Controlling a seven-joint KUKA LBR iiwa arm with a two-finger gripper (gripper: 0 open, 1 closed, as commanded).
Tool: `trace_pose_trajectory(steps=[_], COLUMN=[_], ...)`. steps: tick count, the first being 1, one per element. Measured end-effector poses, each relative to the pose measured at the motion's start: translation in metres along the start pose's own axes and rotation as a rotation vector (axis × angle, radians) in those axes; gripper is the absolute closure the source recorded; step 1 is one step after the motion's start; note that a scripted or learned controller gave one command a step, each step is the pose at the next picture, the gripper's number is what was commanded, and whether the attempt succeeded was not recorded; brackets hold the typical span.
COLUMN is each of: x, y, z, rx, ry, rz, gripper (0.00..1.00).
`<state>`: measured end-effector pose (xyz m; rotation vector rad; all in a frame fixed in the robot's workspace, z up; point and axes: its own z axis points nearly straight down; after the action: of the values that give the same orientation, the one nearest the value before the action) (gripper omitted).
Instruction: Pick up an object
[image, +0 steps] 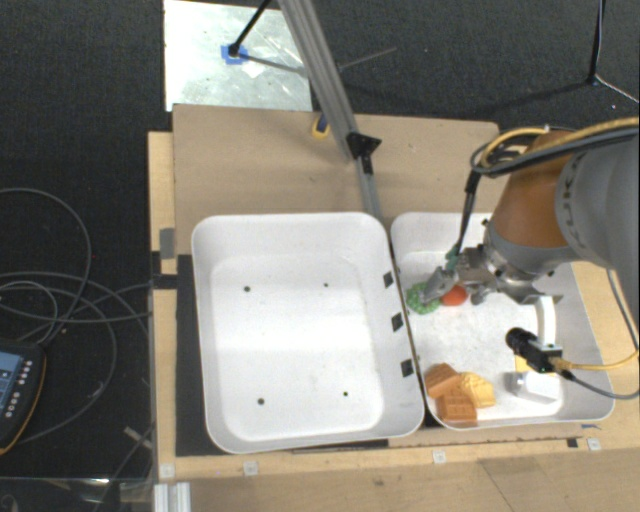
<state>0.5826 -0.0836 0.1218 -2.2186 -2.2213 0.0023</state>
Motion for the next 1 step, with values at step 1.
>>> trace_pose_trajectory(steps=[1], x=[-0.0005], y=[0.0015], z=[-0.0134], rx=[-0.006], ry=[0.000], rz=[0.001], gripper=[1.00])
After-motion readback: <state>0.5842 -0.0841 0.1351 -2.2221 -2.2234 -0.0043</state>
